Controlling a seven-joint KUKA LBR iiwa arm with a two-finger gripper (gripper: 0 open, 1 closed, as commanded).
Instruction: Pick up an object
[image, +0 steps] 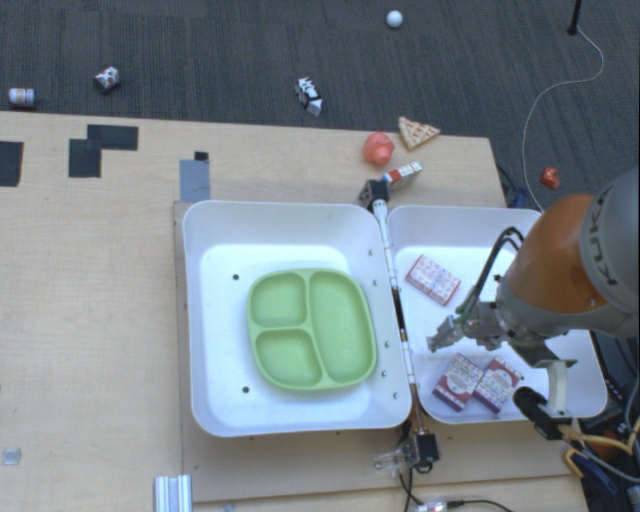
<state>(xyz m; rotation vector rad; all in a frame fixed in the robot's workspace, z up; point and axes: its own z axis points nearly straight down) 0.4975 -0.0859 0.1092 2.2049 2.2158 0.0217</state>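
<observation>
Packets, small, red-and-white: three in the right bin (590, 395), any one a fair pick. From my remote seat I log the gripper (462, 330) low over that bin's middle, reaching in from its right side; whether it is spread or pressed together I cannot tell at this slant. Nothing shows clamped in it.

Nearest item: front packet (458, 380), just below the gripper toward the bin's front edge, touching its neighbour packet (497, 385). Long axes of both run slantwise toward the front left corner.

Further item: rear packet (432, 279), lying alone toward the bin's rear left corner, long axis diagonal.

Left bin (205, 330): one green divided plate (312, 329), centred.

Judgement: shortest move is a small shift frontward.
</observation>
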